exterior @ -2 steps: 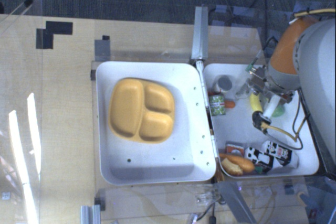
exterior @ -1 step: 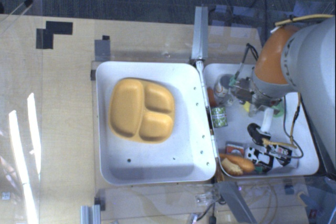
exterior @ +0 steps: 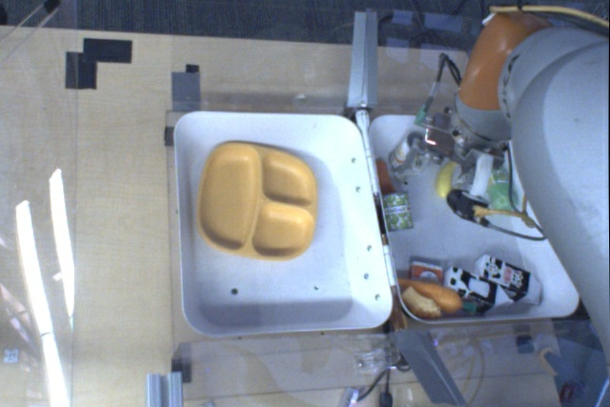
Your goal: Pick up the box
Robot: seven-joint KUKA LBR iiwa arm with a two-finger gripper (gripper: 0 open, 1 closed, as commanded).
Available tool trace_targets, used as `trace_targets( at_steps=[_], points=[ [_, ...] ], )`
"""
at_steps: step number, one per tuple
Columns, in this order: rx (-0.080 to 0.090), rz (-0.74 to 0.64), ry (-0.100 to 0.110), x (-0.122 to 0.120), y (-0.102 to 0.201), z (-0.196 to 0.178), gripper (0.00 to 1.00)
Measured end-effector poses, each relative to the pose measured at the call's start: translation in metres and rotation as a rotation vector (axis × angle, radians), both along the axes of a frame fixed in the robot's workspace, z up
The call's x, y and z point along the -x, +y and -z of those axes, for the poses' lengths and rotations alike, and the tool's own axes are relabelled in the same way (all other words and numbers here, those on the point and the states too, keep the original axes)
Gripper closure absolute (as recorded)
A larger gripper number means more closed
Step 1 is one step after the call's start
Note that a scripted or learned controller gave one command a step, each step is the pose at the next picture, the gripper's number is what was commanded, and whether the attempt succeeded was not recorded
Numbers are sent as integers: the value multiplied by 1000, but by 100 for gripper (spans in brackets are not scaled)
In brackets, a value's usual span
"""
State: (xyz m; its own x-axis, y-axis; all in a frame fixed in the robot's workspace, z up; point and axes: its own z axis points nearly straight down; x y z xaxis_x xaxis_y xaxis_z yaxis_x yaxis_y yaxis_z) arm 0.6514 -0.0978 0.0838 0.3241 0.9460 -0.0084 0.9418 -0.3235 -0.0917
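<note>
A black-and-white patterned box [exterior: 494, 281] lies on its side at the front of the right bin [exterior: 419, 234]. A small green box [exterior: 396, 211] sits against that bin's left wall. My gripper [exterior: 431, 146] hangs over the back of the right bin, above and behind both boxes and well apart from them. Just to its right are a yellow fruit [exterior: 445, 182] and a green packet [exterior: 498, 186]. The arm's wrist hides the bin's back right corner.
The left bin [exterior: 334, 291] holds a yellow divided plate [exterior: 255, 199]. In the right bin's front left corner lie a bread roll [exterior: 429, 299] and a small orange-red pack [exterior: 426, 270]. A reddish item [exterior: 383, 174] rests along the dividing wall. A cable [exterior: 491, 219] hangs under the wrist.
</note>
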Motion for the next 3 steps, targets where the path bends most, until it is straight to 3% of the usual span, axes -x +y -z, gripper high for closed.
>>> trace_targets(
  at_steps=[1,2,3],
  points=[
    [22,-40,-96,127,-39,-149,0],
    [27,67,-101,107,1,-218,0],
    [28,159,-99,113,-4,-5,0]
  ],
)
